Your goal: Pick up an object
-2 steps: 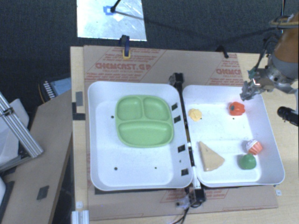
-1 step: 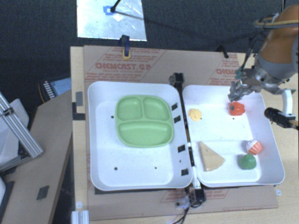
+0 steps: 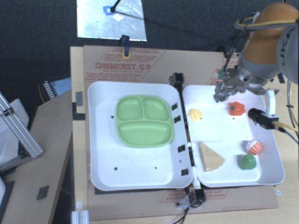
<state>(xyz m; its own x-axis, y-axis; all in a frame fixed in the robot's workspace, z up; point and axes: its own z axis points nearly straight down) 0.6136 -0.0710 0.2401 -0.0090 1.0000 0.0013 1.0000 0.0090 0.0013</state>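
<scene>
The right bin holds five small things that could be picked. An orange-red toy pepper lies in its far half, toward the right wall. A small yellow piece sits to the left of the pepper, close to the seam where the two bins meet. A tan wedge, shaped like a slice of cheese or bread, lies nearer the camera than the yellow piece, also close to that seam. A round green ball-like toy rests to the right of the wedge, near the bin's front right corner, and an orange-and-white striped item sits just beyond the green one, touching or almost touching it.

The gripper hangs over the far part of the right bin, just left of the pepper and beyond it, between the pepper and the yellow piece. Nothing shows between its fingers; the view is too blurred to tell whether they are spread or closed. A black fitting stands out just right of the pepper, at the bin's right wall.

The grey arm with its orange band rises behind the gripper, above the bin's far right corner.

The left bin lies against the right bin's left side and holds a light green divided plate with three compartments, set about in its middle.

Both bins rest on a brown cardboard sheet; beyond it, past the left bin, lies a shiny silver square.
</scene>
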